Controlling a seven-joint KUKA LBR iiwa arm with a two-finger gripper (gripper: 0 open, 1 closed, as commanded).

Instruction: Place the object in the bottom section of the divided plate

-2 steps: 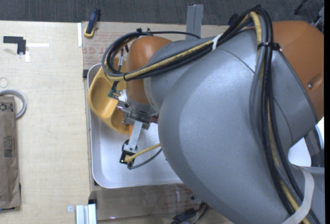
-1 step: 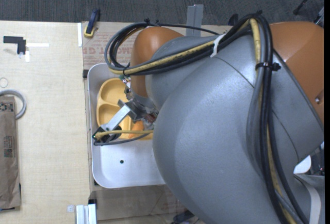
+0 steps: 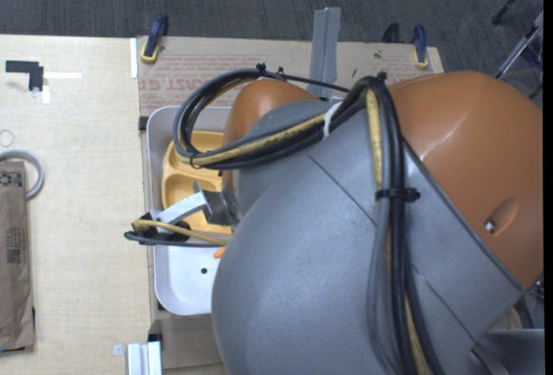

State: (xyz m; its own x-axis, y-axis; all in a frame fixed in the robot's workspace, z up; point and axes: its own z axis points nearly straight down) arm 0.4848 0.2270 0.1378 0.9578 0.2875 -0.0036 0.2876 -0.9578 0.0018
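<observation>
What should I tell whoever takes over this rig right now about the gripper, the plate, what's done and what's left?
Gripper: down over the yellow divided plate, which sits in the white bin.
Object: cannot tell where it is; the arm covers much of the plate.
Done: gripper is at the plate.
Left: confirm the object lies in the bottom section; if not, place it there.

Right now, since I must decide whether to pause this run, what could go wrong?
1. The grey arm hides most of the yellow divided plate, so a drop into the wrong section could pass unseen.
2. The black cable loop hangs close over the white bin and might snag on its rim when the arm moves.
</observation>
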